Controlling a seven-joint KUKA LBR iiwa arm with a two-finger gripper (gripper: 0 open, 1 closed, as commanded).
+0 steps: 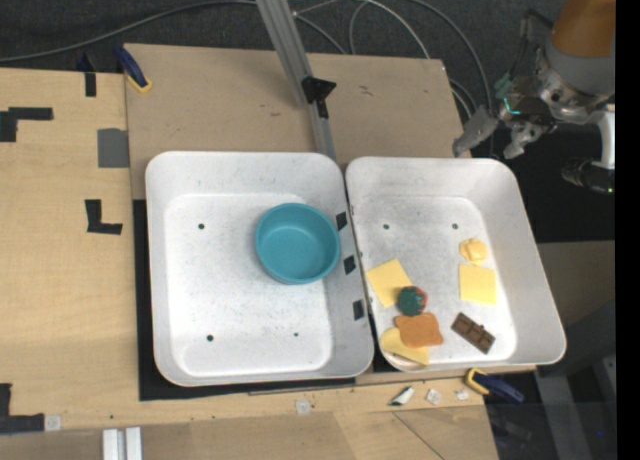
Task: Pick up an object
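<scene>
My gripper (pixel 495 138) hangs at the upper right, just beyond the far edge of the right bin (pixel 500 173), with its fingers apart and nothing between them. In that bin lie several small items: a yellow square (pixel 388 280), a green and red round piece (pixel 411 299), an orange toast-shaped piece (pixel 418 329) on a pale yellow slice (pixel 398 351), a brown chocolate bar (pixel 472 331), another yellow square (pixel 478 284) and a small yellow lump (pixel 473 249). They all sit in the bin's near half, well away from the gripper.
The left bin (pixel 180 248) holds a blue bowl (pixel 295 241) near its right wall. A grey metal post (pixel 290 38) slants up behind the bins, and cables (pixel 400 13) trail across the dark floor at the back. Clamps sit at the board's corners.
</scene>
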